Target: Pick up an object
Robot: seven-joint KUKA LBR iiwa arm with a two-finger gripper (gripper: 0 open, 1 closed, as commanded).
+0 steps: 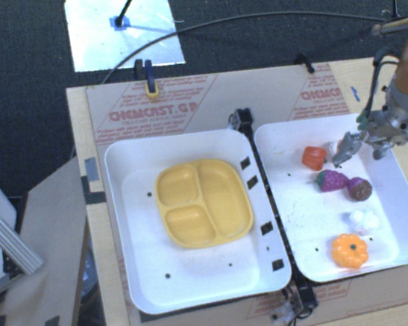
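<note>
The claw (344, 151), state unclear, hovers just beside the orange-red toy (313, 157), perhaps touching.

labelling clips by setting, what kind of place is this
Probably a robotics lab test bench: two white bins on a Chemcast-printed board, toy food like the small pumpkin, and a robot gripper reaching in.

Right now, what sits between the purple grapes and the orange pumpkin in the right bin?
In the camera view, a small white object lies between the purple grapes and the orange pumpkin. A dark maroon item sits just right of the grapes.
</note>
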